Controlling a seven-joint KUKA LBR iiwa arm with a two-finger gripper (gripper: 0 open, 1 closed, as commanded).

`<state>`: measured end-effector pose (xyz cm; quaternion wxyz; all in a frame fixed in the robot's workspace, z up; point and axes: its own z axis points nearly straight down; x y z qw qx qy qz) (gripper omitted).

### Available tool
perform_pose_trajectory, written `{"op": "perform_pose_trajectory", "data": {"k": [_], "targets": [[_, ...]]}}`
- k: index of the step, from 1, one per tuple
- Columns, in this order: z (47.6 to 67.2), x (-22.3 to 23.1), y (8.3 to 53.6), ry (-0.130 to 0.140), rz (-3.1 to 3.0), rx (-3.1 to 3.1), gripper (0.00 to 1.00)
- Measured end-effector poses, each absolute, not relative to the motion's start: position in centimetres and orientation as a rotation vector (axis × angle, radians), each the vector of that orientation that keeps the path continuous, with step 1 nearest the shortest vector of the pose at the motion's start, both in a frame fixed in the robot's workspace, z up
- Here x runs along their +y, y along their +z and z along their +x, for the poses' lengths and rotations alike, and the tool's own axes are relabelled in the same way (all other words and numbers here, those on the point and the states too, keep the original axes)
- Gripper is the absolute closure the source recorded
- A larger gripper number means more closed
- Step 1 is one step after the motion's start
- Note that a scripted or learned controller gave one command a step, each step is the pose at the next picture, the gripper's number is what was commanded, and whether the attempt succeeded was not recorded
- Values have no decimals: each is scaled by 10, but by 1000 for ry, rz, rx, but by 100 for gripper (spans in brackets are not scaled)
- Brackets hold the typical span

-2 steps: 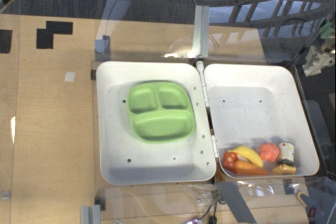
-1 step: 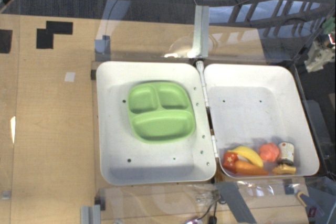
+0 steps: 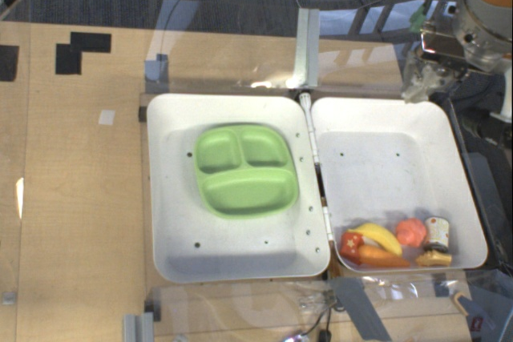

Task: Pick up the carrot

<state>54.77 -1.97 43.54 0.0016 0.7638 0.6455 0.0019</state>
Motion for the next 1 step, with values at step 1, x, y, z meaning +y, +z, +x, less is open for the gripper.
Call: {"op": "perform_pose_trajectory", "data": {"k": [1], "targets": [[559, 158, 435, 6, 2196, 2244, 100]]}}
